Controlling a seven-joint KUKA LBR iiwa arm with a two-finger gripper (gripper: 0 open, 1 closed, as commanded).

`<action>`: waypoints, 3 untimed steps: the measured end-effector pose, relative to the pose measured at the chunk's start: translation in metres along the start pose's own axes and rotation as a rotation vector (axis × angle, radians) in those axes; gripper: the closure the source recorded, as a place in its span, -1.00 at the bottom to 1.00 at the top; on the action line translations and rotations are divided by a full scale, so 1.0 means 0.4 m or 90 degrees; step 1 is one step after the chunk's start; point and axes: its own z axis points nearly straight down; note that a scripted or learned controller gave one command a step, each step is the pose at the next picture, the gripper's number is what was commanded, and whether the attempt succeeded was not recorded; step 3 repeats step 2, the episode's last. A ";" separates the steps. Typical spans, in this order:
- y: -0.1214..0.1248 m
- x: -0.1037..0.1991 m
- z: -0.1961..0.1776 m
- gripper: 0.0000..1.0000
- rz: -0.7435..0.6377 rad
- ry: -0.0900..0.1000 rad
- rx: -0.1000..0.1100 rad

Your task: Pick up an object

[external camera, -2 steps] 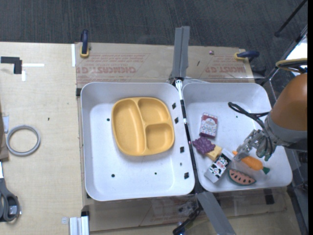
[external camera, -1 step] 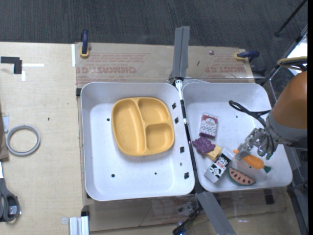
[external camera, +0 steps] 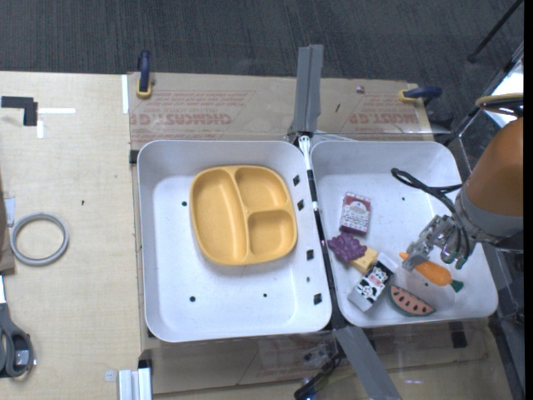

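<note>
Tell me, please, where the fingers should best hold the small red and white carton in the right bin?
The red and white carton lies flat, apart from the other toys. Probably best to come straight down from above and close on its two long sides, near the middle; these are straight, parallel and free.

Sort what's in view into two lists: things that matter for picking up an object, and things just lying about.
Job:
gripper
carrot
watermelon slice
cow-print carton
cheese wedge
purple grapes
red-and-white box
right bin

Lying about:
yellow divided plate
left bin
tape roll
scissors
</note>
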 end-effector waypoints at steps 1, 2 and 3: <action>0.228 0.026 0.065 1.00 0.042 0.001 -0.002; 0.389 0.037 -0.186 1.00 0.191 0.001 0.000; 0.389 0.037 -0.186 1.00 0.191 0.001 0.000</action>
